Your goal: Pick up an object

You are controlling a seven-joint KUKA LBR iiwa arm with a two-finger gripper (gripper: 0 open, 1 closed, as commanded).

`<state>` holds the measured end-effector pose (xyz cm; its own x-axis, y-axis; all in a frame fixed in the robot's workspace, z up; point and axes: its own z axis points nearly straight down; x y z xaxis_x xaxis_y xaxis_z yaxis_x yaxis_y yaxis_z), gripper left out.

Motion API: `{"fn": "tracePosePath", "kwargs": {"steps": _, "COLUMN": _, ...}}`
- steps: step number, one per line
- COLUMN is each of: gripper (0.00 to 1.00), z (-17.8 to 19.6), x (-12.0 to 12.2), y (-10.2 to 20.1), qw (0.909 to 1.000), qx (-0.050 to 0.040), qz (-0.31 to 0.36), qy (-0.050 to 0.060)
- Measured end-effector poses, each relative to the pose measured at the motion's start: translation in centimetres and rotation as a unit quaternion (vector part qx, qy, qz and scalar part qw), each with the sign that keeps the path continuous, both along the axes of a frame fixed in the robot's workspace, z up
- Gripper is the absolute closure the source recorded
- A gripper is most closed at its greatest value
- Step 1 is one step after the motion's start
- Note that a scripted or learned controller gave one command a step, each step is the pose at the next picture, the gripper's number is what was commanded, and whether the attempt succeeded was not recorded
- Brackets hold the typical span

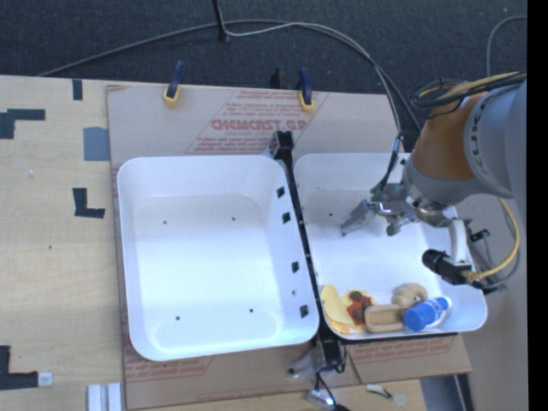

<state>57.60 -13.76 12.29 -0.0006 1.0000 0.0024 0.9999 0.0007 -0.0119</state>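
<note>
At the near edge of the right bin (342, 174) you had a huddle of small things lying together: a yellow curved piece like a toy banana (332, 306), a yellow-and-red item (358, 301) touching it, a tan oblong block (383, 318), a beige rounded lump (409, 294) and a little blue bottle (425, 312) with a clear body and blue cap. You could judge all of them light, probably plastic or foam toys; the bottle looked smooth and likely to roll or slip, so the tan block seemed the steadier pick, taken across its short sides. They sat packed against each other and close to the bin wall, which left little room for fingers. Farther back, the gripper (364, 218) hung over the bare middle of the same bin, well apart from the pile, with nothing between its fingers; you could not tell how wide they stood. The left bin (137, 178) lay beside it, and beyond both the cardboard sheet (248, 122) was clamped down.
</note>
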Motion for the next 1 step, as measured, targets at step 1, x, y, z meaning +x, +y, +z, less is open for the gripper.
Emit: {"fn": "tracePosePath", "kwargs": {"steps": 1, "gripper": 0.0, "z": 6.98, "x": -6.94, "y": -3.19, "qw": 1.0, "qx": -0.0019, "qz": -0.002, "qy": -0.007}}
